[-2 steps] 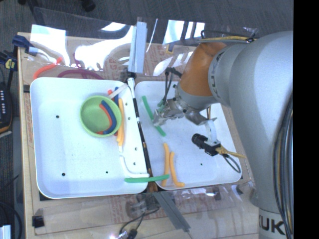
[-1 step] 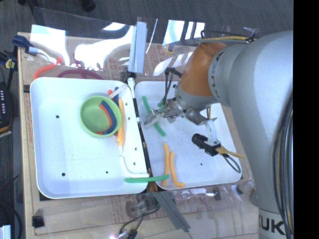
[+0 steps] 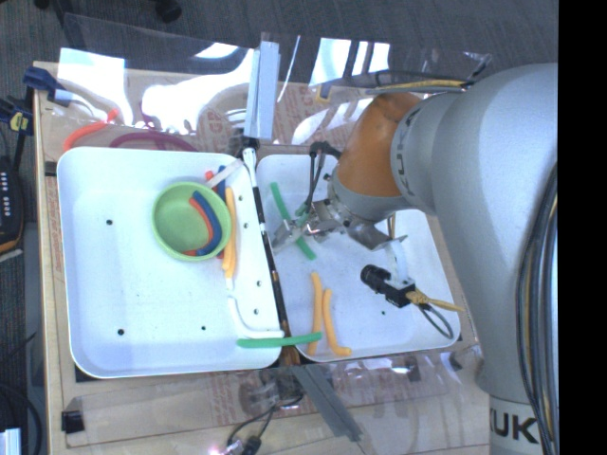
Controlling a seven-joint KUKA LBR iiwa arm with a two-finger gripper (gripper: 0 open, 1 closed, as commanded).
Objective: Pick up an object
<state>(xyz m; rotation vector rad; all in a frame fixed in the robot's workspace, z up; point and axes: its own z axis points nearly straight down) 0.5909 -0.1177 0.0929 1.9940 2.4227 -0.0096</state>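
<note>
Fingers (image 3: 289, 227): I am reaching low into the right bin (image 3: 432, 254); whether they are apart or together I cannot tell.
Green sticks (image 3: 281, 207): lying just beside my tips, near the bin's left wall.
Orange sticks (image 3: 324, 313): resting nearer the front.
Left bin (image 3: 104, 282): holding stacked bowls (image 3: 191, 221).

The arm (image 3: 493, 197) is broad and rounded, its shell a smooth pale grey with soft highlights; above the wrist sits an orange band (image 3: 372, 154), glossy and domed; white letters "UK" show on a dark patch (image 3: 520, 428) low on the base; thin dark cables (image 3: 318, 173) run along the wrist toward the gripper (image 3: 302, 224), a small metal-grey piece with pale fittings; yellow-tinged cabling (image 3: 427, 83) crosses the top of the arm.
</note>
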